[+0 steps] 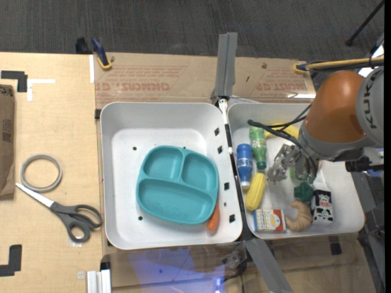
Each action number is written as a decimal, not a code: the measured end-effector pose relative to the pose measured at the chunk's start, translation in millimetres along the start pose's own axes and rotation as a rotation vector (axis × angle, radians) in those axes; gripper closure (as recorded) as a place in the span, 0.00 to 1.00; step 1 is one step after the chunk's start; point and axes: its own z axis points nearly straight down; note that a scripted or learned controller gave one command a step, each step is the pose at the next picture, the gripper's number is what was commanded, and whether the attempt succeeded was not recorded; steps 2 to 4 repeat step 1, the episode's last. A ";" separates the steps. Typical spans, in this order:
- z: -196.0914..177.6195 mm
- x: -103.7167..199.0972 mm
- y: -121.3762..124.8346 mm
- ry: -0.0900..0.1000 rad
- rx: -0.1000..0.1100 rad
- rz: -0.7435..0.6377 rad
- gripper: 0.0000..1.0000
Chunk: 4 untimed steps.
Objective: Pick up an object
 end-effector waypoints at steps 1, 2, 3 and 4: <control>-90.1 91.5 70.1 0.004 0.000 0.280 1.00; -90.1 91.5 70.1 0.004 0.000 0.280 1.00; -90.1 91.5 70.1 0.004 0.000 0.280 1.00; -90.1 91.5 70.1 0.004 0.000 0.280 1.00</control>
